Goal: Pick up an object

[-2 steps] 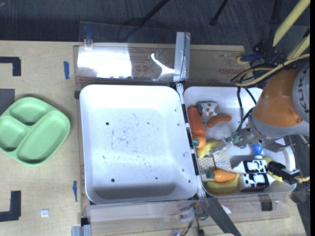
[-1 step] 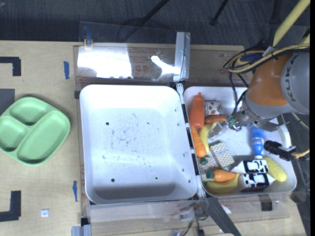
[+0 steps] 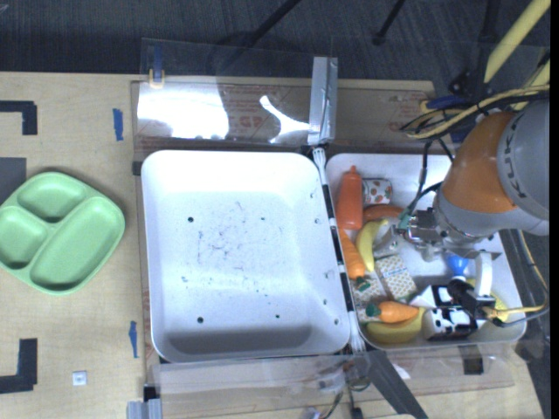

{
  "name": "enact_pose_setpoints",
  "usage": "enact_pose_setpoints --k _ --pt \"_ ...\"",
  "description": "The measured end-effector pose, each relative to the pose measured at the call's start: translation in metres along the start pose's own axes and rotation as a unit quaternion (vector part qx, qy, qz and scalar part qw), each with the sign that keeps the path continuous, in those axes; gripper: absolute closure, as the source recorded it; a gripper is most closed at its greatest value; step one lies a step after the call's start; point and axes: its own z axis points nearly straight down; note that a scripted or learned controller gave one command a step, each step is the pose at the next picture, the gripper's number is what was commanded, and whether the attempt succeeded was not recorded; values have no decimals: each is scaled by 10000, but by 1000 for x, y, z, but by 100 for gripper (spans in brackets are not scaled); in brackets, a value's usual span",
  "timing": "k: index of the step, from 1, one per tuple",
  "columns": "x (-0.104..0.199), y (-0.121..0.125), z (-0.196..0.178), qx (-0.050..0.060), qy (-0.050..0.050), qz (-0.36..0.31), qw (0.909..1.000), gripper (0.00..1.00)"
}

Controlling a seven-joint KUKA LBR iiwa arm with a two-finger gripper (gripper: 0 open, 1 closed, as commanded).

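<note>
The right bin point(image 3: 507, 343) holds a heap of toy food. An orange bottle-like piece point(image 3: 349, 197) lies along its left wall, with a yellow banana point(image 3: 367, 244) below it and a small red and white box point(image 3: 377, 189) to its right. A chequered packet point(image 3: 394, 277) lies mid-bin. An orange carrot point(image 3: 397, 311) rests on a yellow piece point(image 3: 391, 332) at the front, and a black and white toy point(image 3: 451, 319) lies beside them. My gripper point(image 3: 430, 236) hangs low over the bin's middle, right of the banana, mostly under the orange-banded wrist.
The left bin point(image 3: 231, 251) sits against the right one, a thin wall between them. A green divided plate point(image 3: 57, 231) lies on the bench at far left. A clear panel point(image 3: 227, 103) stands behind the left bin. Cables trail at upper right.
</note>
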Motion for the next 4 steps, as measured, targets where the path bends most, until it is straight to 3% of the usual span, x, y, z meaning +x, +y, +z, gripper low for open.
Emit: enact_pose_setpoints --k 2,3,4 --pt "0 0 0 -1 -1 0 10000 0" --pt "30 52 0 -6 -8 -420 9991 0" --pt "21 32 0 8 6 118 9999 0"
